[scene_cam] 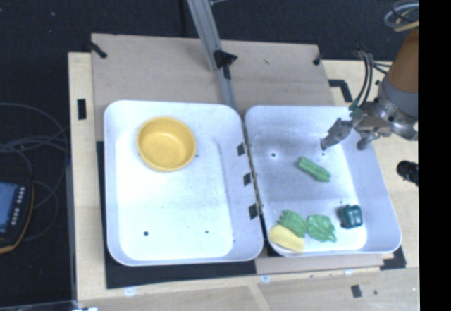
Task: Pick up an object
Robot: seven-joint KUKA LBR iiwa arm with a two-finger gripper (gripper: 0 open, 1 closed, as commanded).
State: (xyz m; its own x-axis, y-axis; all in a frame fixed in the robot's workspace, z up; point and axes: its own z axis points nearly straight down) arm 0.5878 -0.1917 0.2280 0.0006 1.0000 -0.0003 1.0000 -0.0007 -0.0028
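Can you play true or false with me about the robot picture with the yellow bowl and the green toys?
1. The yellow bowl sits in the left bin. True.
2. The gripper is holding the yellow bowl. False: it hangs over the right bin, far from the bowl, with nothing between its fingers.
3. A green pickle-shaped toy lies in the right bin, just below the gripper in the picture. True.
4. The dark green block is in the left bin. False: it lies near the right bin's lower right corner.
5. The yellow toy lies at the right bin's bottom edge, next to green leafy toys. True.
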